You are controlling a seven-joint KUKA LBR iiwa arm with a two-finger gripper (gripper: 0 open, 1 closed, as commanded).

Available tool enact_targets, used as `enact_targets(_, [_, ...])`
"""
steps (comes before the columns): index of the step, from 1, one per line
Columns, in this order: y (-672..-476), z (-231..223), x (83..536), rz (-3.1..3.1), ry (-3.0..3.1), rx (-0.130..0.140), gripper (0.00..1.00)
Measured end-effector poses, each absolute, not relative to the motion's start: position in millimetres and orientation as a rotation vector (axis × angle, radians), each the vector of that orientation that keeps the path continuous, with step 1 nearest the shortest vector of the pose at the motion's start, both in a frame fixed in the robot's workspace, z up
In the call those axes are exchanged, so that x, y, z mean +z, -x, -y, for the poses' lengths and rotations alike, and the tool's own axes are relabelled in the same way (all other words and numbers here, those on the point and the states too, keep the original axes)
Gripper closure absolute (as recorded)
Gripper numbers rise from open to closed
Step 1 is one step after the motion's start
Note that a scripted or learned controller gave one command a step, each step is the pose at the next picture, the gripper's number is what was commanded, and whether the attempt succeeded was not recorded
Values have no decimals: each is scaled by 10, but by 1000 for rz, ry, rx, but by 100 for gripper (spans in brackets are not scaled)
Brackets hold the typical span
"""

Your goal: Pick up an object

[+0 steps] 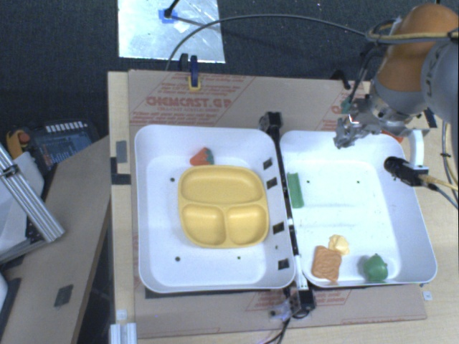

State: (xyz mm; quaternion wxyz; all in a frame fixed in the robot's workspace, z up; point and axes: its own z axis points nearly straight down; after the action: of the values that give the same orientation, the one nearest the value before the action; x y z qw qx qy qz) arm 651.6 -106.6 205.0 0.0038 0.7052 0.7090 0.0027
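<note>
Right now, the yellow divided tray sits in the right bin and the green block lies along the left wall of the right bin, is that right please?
Not quite: the camera view shows the yellow divided tray in the left bin. The green block does lie along the right bin's left wall.

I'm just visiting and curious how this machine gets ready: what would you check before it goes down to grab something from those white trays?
1. Something to pick is in the right bin: ok. A green block, an orange cracker-like piece, a small yellow piece and a green lump lie there.
2. Gripper carries nothing: cannot tell, too small to see.
3. Gripper is above a target: not ok. It sits at the bin's far edge, away from all the items.
4. Items lie apart enough to grasp: not ok for the cracker and yellow piece, which touch; the green block lies alone.
5. Yellow divided tray in the left bin is out of the way: ok.
</note>
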Motion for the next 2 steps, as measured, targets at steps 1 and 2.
enact_targets(1, [-6528, 1066, 2292, -2225, -2212, 5, 100])
enact_targets(2, [-6368, 582, 2382, -2231, -2211, 4, 100])
